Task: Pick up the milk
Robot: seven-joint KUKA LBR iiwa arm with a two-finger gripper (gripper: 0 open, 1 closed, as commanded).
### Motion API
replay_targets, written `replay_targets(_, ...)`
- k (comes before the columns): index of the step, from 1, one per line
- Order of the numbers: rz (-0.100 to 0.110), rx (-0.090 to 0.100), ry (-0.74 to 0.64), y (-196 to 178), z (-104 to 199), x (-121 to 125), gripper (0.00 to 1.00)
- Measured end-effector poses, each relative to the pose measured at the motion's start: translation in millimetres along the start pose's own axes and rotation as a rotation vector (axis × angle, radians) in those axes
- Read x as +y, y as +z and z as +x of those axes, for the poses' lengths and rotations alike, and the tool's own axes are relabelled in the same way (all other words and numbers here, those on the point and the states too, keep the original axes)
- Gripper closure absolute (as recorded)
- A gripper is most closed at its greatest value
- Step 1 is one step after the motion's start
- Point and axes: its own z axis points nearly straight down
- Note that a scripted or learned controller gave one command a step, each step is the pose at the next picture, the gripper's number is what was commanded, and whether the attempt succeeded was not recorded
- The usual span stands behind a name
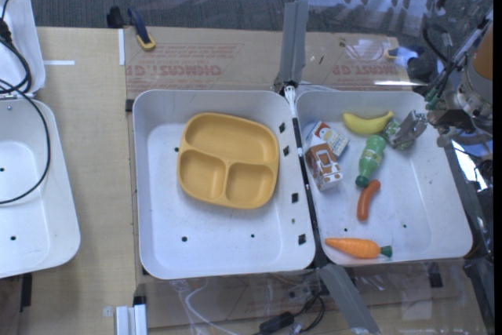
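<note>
While the arm [478,82] reaches in from the right edge of the camera view, its gripper [408,131] hangs over the upper right part of the right bin [439,231], just right of the banana [367,121]. Whether the gripper is wide or narrow cannot be told from this view; nothing is seen held in it.

The milk [324,154], a small carton with brown and white printing, lies on its side in the left part of the right bin, near the divide between the two bins. It is apart from the gripper, with the banana and the green bottle [371,160] between them.

Other contents of the right bin: the green bottle lies slanted just right of the milk; a sausage [367,200] lies just below the bottle; a carrot [358,248] lies along the near rim.

The left bin [157,239] holds a yellow divided plate [228,159] with three compartments, set toward the bin's upper middle.

Both bins sit side by side on the bench [94,59].
</note>
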Motion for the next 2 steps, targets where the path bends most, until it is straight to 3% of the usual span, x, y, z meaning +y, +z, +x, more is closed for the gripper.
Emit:
replay_targets(1,-0.001,0.001,-0.195,69.5,41.5,-16.0,0.00)
replay_targets(2,-0.002,-0.001,-0.316,68.4,128.7,19.9,0.00)
